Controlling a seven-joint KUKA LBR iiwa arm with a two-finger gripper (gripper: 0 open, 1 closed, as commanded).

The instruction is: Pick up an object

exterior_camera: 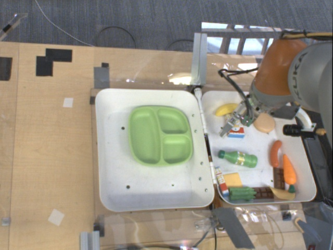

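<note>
Gripper (229,127) hangs low in the right bin (308,191), near its upper-left part, arm (291,72) reaching in from the right. Cannot tell its state.

Just right of the tips: small red, white and blue carton (237,133), touching or nearly so; not seen to be held. Just above the gripper: yellow banana (226,109). Right of it, past the wrist: pale round bun (264,123). Below it: green bottle (238,158), lying on its side. Farther right and down: red sausage (275,152), orange carrot (289,171). Well below, at the bin's near edge: yellow cheese block (232,179), dark green piece (241,194).

Left of the gripper, in the left bin (114,191): light green divided plate (159,135).
</note>
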